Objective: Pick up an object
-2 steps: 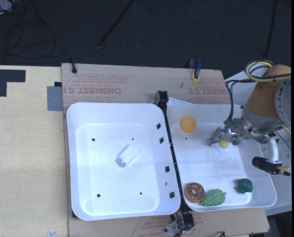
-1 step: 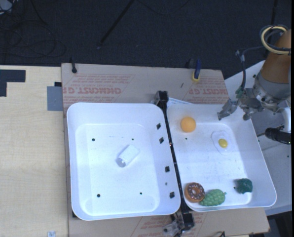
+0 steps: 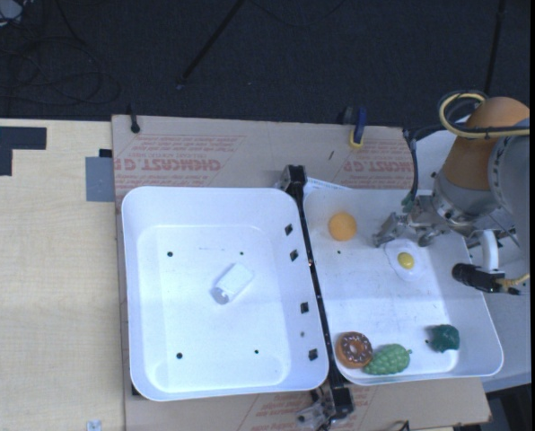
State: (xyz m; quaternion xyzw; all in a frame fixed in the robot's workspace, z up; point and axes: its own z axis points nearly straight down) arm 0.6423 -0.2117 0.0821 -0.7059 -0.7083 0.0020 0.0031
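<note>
**Tool spread above the right bin's far end**

The tool (image 3: 400, 229) hangs over the right bin (image 3: 483, 366) with its fingers spread apart, gripping nothing. A fried-egg toy (image 3: 405, 261) lies just below it. An orange ball (image 3: 343, 226) sits near its left. Farther toward the front edge lie a donut (image 3: 353, 349), green grapes (image 3: 389, 359) and a dark green piece (image 3: 444, 338). A white cup (image 3: 232, 283) lies on its side in the left bin (image 3: 142, 241), well apart.

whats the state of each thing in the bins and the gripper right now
white cup: lying on its side, alone in the left bin
orange ball: resting loose in the right bin
fried egg: flat, yolk up, just below the gripper
donut: flat at the near rim, touching the grapes
green toy: loose near the front right corner
gripper: low over the right bin, nothing seen held
</note>
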